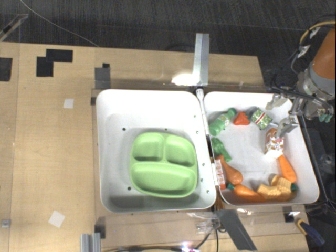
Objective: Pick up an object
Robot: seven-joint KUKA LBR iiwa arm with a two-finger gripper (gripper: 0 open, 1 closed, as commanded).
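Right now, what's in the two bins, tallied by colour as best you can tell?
Green: 4, the divided tray in the left bin, two items and a small carton in the right bin
Orange: 3 carrots
Red: 1
Yellow: 2 corn pieces
White and brown: 1 packet
Total: 11

Two white bins (105, 140), one green divided plate (164, 164), three toy carrots (286, 168), two corn pieces (281, 184).
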